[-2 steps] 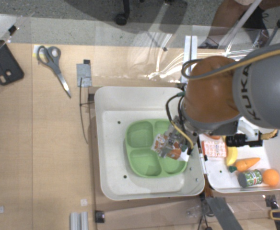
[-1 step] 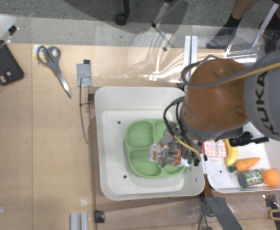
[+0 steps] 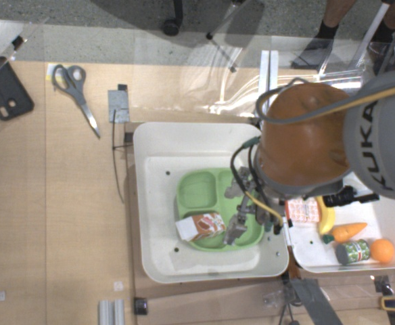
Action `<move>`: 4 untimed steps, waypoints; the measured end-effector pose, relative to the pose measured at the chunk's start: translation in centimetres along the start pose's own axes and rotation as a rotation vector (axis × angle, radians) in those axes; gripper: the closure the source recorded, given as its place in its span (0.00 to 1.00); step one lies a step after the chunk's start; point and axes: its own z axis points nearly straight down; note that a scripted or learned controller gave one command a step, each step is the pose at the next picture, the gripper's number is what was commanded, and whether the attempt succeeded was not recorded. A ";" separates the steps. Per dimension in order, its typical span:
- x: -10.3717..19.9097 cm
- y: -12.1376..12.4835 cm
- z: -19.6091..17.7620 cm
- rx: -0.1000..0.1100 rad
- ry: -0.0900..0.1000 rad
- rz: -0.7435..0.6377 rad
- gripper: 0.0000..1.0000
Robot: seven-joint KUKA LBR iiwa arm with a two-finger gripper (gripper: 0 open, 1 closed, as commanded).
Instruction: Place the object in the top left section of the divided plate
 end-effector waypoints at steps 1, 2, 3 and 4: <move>-1.0 -1.2 7.5 0.002 0.004 -0.159 0.00; 1.3 6.4 8.9 -0.001 0.003 -0.290 0.00; -7.8 9.1 7.2 0.000 0.002 -0.169 0.00; -6.4 12.9 -0.1 -0.002 -0.002 -0.320 0.00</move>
